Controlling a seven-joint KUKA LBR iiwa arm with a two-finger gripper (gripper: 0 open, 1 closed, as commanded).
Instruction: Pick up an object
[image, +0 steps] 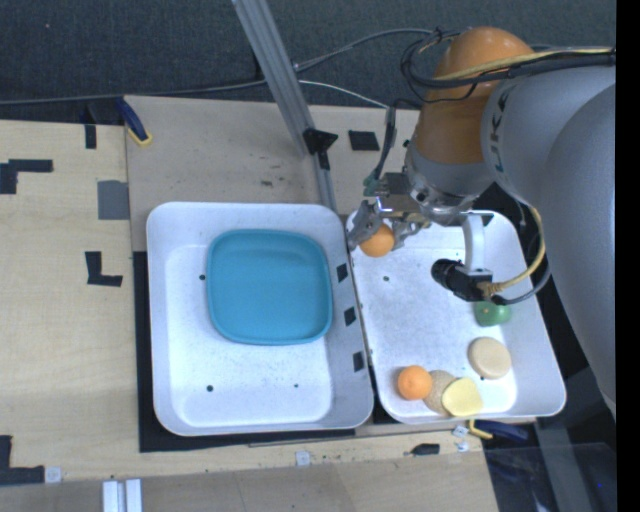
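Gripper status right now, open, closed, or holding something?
Gripper: closed on a small orange ball, held between its fingers above the right bin's far left corner.

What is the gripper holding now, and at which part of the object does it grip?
The gripper holds a small orange ball by its upper part, above the right bin; the ball's lower half hangs below the fingers.
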